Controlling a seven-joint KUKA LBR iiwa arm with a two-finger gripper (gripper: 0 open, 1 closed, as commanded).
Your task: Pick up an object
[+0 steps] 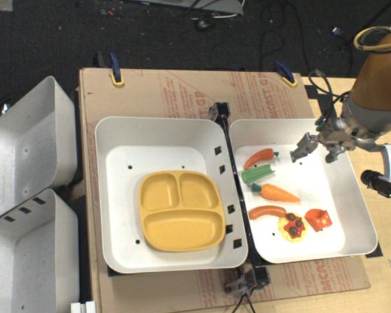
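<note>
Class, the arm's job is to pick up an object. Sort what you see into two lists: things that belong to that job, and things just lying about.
Belongs to the job:
gripper
carrot
green toy
two sausages
red piece
small pizza
right bin

Just lying about:
yellow divided plate
left bin
spare bins

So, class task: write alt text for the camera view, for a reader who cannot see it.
A grey robot arm's pincer hovers over the right white bin, which holds toy foods: a carrot, two sausages, a green piece and a pizza slice. The left bin holds a yellow divided plate.
</note>
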